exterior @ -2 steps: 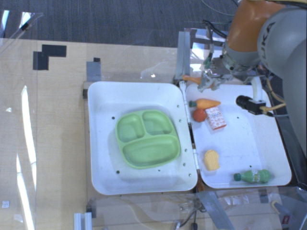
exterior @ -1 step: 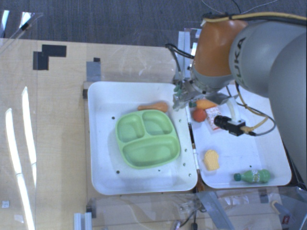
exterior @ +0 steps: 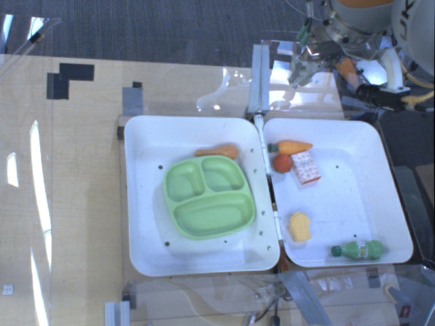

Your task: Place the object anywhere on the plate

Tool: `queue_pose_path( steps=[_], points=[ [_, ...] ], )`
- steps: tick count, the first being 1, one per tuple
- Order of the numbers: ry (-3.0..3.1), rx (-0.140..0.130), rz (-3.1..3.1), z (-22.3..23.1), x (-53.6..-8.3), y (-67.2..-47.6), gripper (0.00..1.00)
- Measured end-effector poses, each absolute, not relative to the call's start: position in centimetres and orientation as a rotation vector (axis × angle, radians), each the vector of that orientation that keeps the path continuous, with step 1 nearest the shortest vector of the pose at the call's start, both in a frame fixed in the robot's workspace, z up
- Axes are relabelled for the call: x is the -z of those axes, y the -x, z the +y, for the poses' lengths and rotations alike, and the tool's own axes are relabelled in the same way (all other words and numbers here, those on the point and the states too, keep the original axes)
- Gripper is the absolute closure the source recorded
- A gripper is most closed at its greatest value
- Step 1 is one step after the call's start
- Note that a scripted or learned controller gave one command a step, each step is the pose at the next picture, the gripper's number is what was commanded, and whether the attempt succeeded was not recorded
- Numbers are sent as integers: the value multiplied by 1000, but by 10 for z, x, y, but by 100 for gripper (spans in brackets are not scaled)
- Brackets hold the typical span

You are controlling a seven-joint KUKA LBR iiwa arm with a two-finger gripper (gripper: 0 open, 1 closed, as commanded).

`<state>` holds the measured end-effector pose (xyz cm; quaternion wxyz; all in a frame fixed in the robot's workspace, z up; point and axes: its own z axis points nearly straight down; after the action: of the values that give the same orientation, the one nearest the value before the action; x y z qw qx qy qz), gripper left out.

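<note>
A green three-compartment plate (exterior: 209,197) lies in the left bin (exterior: 146,182) with nothing on it. An orange-brown sausage (exterior: 217,151) rests just behind the plate, touching its far rim. The right bin (exterior: 367,182) holds an orange carrot (exterior: 294,146), a red tomato (exterior: 282,162), a small red and white box (exterior: 306,168), a yellow corn piece (exterior: 300,226) and a green bottle (exterior: 358,250) lying on its side. My gripper (exterior: 300,77) hangs high beyond the back edge of the right bin, away from all of them.
A metal divider post (exterior: 258,80) stands behind the seam between the two bins, just left of the gripper. Cables and the arm's wrist (exterior: 360,19) crowd the top right. Wooden bench (exterior: 61,202) stretches to the left of the bins.
</note>
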<state>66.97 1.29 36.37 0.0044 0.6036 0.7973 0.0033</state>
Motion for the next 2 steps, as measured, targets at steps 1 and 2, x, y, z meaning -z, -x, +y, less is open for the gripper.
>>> queue_pose_path(
  steps=[1,2],
  points=[
    [-1795,-6,2575,89,-287,-651,100],
    [-1708,-10,2625,10,-439,-653,100]
  ],
)
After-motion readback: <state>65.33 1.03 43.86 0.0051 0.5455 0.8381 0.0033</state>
